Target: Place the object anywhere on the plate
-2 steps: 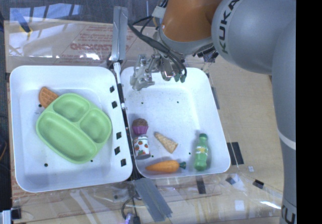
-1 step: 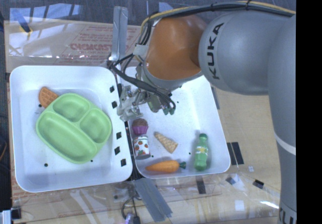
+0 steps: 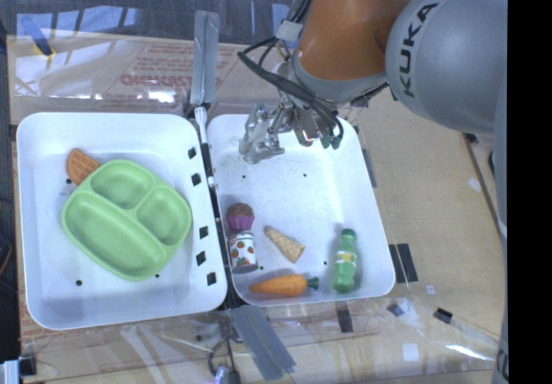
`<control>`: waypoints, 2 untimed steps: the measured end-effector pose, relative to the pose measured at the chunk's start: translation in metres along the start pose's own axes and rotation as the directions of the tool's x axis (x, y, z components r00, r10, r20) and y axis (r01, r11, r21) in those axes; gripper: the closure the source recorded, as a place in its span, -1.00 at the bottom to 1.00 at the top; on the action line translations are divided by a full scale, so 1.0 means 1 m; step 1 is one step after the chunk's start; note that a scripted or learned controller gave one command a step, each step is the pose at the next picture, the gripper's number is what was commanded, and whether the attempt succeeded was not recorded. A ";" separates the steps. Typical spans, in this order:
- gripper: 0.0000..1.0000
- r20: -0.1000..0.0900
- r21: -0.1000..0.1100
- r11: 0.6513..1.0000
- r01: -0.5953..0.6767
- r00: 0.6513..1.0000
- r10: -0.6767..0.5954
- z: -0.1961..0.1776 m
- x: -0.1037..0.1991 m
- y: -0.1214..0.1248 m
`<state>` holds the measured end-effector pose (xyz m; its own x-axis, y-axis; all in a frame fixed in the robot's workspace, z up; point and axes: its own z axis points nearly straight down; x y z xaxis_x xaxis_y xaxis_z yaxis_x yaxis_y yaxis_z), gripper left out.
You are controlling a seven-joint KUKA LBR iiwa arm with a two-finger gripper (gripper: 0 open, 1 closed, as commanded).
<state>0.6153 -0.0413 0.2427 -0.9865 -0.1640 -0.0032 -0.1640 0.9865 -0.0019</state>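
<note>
A green three-compartment plate (image 3: pixel 125 218) lies in the left bin (image 3: pixel 43 305). Along the right bin's (image 3: pixel 362 201) near side lie a purple cupcake (image 3: pixel 240 217), a small can (image 3: pixel 243 251), a tan wedge (image 3: pixel 285 244), an orange carrot (image 3: pixel 280 286) and a green bottle (image 3: pixel 346 261). My gripper (image 3: pixel 262 147) hangs over the far left part of the right bin, well apart from those objects. It looks open, with nothing between its fingers.
An orange waffle-like piece (image 3: pixel 82 165) rests in the left bin against the plate's far left rim. A raised divider (image 3: pixel 207 201) separates the bins. The arm's orange band and grey body (image 3: pixel 405 28) loom over the right bin's far edge.
</note>
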 end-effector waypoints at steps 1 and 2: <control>1.00 -0.003 -0.003 0.952 0.305 0.952 -0.305 0.050 0.051 0.003; 1.00 0.002 0.000 0.917 0.400 0.917 -0.400 -0.055 -0.030 0.097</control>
